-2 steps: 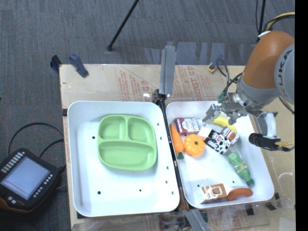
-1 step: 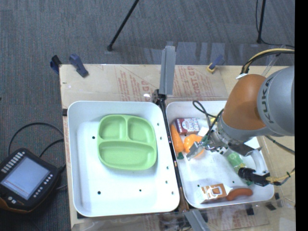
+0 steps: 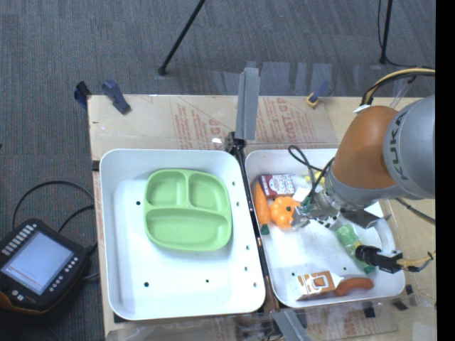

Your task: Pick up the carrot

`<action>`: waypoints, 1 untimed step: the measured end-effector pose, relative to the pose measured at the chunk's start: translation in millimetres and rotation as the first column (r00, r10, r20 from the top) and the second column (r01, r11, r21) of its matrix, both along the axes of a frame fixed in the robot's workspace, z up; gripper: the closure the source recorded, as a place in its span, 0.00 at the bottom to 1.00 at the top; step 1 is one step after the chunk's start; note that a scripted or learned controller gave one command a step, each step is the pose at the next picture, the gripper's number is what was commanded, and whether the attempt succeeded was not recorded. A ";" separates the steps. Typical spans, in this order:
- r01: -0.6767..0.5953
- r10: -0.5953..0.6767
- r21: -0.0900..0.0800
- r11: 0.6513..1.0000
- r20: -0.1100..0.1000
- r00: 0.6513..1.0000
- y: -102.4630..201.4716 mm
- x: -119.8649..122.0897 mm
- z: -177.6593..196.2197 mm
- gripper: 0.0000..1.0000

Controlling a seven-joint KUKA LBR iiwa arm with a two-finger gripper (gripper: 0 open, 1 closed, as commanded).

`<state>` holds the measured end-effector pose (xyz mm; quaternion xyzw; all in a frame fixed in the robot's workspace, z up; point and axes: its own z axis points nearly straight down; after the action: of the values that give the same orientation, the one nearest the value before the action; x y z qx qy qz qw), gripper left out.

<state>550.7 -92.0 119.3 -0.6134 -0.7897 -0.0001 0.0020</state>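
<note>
The carrot [image 3: 261,204] is a slim orange piece with a green end, lying along the left wall of the right bin [image 3: 323,300]. Just to its right sits a round orange fruit [image 3: 283,211]. My gripper [image 3: 304,214] hangs low in the right bin, immediately right of the orange fruit and a short way from the carrot. The wrist hides much of the fingers, and nothing shows between them.
A green divided plate [image 3: 188,209] lies in the left bin [image 3: 128,283]. In the right bin are a red packet [image 3: 278,185], a green bottle [image 3: 350,239], a brown-and-white carton [image 3: 317,283] and a sausage [image 3: 353,286]. A grey post [image 3: 247,109] stands behind the bins.
</note>
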 end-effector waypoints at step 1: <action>0.000 0.000 0.000 1.000 0.000 1.000 0.2 0.0 -0.1 0.00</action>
<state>550.7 -91.9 119.2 -0.6133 -0.7898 0.0000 0.0020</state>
